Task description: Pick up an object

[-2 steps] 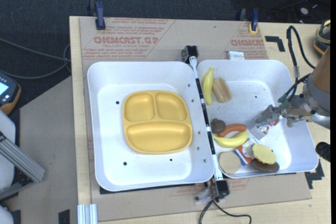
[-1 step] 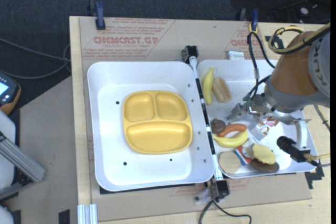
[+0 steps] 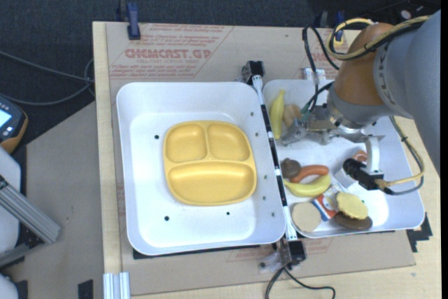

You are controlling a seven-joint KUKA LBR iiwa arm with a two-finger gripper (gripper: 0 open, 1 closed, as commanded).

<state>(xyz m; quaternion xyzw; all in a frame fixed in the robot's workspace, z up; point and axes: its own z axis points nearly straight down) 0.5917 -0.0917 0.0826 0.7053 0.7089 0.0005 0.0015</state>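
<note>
Left bin (image 3: 140, 171), white, shallow: bearing a yellow divided tray (image 3: 208, 163) at its middle. Right bin (image 3: 409, 210), white, alongside: crowded with toy food. Grey arm (image 3: 406, 66) with orange band, reaching in from the right over the right bin's far half. Gripper (image 3: 306, 129) low over that bin, just beside an upright banana (image 3: 277, 113) near the far left corner; jaw state impossible to tell. Second banana (image 3: 309, 185), with sausage (image 3: 312, 171) touching, near the bin's left middle. Burger (image 3: 351, 211) and round cracker (image 3: 305, 217) at the near edge.
</note>
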